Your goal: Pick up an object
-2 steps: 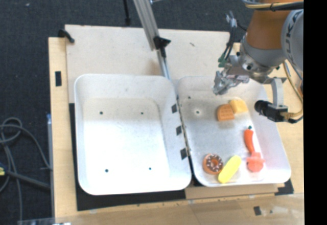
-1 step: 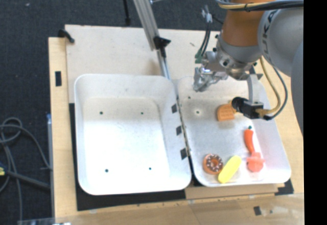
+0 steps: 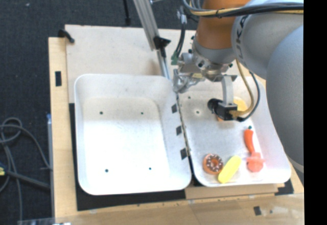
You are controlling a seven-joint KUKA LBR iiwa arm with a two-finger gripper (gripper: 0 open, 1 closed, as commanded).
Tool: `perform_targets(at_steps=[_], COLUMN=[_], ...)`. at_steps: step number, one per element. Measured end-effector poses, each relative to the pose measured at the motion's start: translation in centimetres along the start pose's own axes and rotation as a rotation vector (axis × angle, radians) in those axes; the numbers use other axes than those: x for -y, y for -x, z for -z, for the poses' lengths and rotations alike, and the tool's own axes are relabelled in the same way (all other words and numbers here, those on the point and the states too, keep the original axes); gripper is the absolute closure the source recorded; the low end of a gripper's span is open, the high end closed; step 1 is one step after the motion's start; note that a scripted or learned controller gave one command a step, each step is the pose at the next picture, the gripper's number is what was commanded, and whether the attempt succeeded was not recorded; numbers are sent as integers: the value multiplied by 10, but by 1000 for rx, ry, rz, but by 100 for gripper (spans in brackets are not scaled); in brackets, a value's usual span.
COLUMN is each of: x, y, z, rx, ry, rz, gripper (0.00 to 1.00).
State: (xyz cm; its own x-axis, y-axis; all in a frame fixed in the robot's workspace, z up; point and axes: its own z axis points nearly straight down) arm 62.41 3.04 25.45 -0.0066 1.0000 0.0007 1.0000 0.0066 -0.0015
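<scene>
My gripper [image 3: 180, 85] hangs over the far left corner of the right bin [image 3: 204, 121], close to the wall between the two bins. Nothing shows between it and the bin floor. An orange carrot-shaped toy [image 3: 251, 150] lies near the right bin's front right. A yellow oblong piece [image 3: 229, 169] and a brown sprinkled doughnut [image 3: 212, 163] sit side by side at the front edge. A yellow-orange object [image 3: 239, 103] peeks out at the right, partly hidden by the wrist.
The left bin [image 3: 122, 132] stands beside the right one, sharing a dividing wall with black clips [image 3: 180, 130]. A slanted metal post [image 3: 145, 14] rises behind the bins, near the gripper. The arm's bulk covers the right bin's far right.
</scene>
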Motion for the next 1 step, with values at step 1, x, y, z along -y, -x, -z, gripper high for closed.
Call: perform_targets(at_steps=[1], x=[-15], y=[-57], z=[-11], rx=[0], ry=[3], rz=[1], gripper=[100])
